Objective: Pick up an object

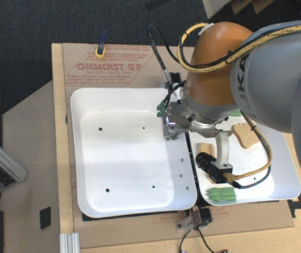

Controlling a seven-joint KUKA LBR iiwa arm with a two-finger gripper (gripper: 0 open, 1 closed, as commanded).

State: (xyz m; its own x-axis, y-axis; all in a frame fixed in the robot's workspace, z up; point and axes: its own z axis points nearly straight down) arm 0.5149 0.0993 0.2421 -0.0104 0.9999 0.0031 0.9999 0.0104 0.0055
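Object candidates: green piece (221, 195) at the near rim of the right-hand bin (292, 186), tan block (244, 136) further back in the same bin, close under my arm. My gripper (171, 126) sits low over the ridge where the two bins meet, on the side of the left-hand bin (124, 157), apart from both pieces. Open or clenched: cannot tell, the wrist blocks it. Risks, as I judge them: closing here takes nothing, or pinches the bin wall and drags the bin across the table. The green piece hugs the rim, so coming down on it could strike the rim or knock it out. The tan block lies flat and could slip.
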